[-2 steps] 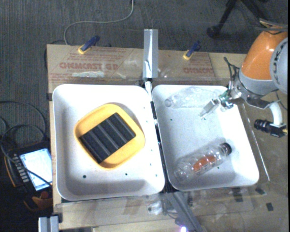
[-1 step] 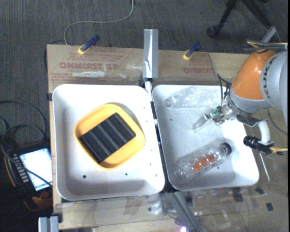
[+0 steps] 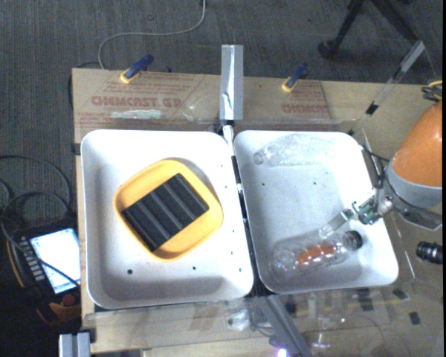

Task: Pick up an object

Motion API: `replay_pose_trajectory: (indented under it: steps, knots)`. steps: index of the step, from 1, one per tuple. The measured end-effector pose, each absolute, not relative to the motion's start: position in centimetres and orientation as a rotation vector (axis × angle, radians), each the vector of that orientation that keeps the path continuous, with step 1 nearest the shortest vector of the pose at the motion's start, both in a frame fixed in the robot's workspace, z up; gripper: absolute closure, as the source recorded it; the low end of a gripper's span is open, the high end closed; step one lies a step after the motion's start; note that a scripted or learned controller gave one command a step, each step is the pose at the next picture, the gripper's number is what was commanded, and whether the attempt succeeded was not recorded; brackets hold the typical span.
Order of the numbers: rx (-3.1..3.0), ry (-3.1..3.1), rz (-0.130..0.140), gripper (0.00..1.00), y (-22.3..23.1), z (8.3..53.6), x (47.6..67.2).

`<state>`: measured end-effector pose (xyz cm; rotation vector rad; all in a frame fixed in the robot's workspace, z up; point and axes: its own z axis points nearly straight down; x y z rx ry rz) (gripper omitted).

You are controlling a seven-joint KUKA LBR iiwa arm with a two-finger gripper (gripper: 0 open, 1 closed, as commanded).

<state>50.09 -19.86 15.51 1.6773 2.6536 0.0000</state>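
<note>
Even overhead light, soft focus, w/ glare on the white bins.

Light falls from above; left bin point(image 3: 97, 222) and right bin point(image 3: 282, 199) read near blown-out white, esp. their floors. Yellow tray point(image 3: 137, 188) throws only a faint shadow at its lower edge. Clear bottle point(image 3: 316, 253) shows small specular glints, outline hazy. Orange arm band point(image 3: 424, 151) is bright & blurred. Surrounding carpet dim, grainy; overall pic slightly soft.

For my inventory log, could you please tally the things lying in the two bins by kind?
Yellow tray with a black ribbed insert, left bin: 1
Clear plastic bottle with something orange inside, right bin: 1
Clear crumpled plastic item, right bin: 1
Total: 3
</note>
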Motion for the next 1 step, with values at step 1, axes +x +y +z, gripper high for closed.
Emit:
replay_pose_trajectory:
  steps: [1]
  knots:
    - [1.795, 2.563, 0.006, 0.00, -12.38, 9.15, 50.76]
